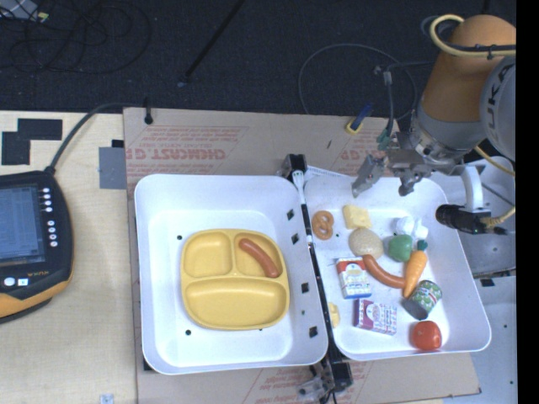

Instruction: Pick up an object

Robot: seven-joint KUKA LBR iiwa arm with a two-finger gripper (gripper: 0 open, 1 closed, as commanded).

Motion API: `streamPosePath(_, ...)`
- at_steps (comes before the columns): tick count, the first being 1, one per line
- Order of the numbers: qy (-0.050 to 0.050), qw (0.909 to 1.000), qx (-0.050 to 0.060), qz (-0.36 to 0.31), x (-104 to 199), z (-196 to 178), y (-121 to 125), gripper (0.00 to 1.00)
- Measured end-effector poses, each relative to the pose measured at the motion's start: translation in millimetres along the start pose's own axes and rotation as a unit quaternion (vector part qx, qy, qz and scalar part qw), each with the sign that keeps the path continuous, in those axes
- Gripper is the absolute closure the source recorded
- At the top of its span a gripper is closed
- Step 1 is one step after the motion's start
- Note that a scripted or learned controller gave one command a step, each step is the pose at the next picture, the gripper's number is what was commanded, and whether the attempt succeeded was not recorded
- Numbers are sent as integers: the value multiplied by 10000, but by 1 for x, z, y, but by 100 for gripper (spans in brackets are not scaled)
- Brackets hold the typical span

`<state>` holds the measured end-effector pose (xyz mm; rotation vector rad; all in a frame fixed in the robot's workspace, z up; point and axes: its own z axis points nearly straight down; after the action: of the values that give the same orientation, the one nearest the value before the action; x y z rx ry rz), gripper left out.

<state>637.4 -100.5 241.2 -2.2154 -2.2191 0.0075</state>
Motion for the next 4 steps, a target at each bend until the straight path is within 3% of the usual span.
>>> streamPosePath(1, 10, 10000, 66, 20, -46, 146, -21, 0)
streamPosePath(2, -2, 10000, -48, 39, -30, 155, -64, 0)
streamPosePath(3, 33, 10000, -5, 47, -30, 147, -63, 100)
streamPosePath(4, 0, 10000, -49, -13, 8, 35, -62, 100)
